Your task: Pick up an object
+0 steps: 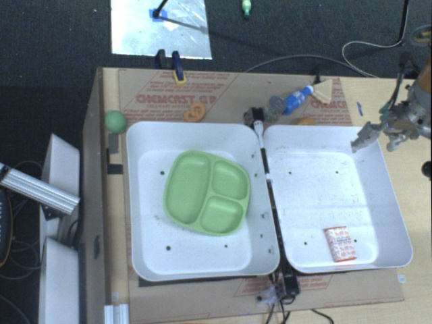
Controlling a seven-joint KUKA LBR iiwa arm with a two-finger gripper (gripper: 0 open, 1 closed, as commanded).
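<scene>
A small red and white packet (340, 243) lies flat in the near right corner of the right bin (317, 181). In the left bin (145, 181) a light green divided plate (206, 192) rests near the middle. My gripper (376, 139) hangs over the far right rim of the right bin, well behind the packet. Its two grey fingers (362, 138) stand apart, open, with nothing between them.
Behind the bins, on the cardboard, lie a blue bottle (295, 101), an orange ring-shaped piece (195, 111) and a blue and yellow clamp (177, 66). A green ball (115, 121) sits by the left bin's far left corner. A cable (378, 46) loops at the far right.
</scene>
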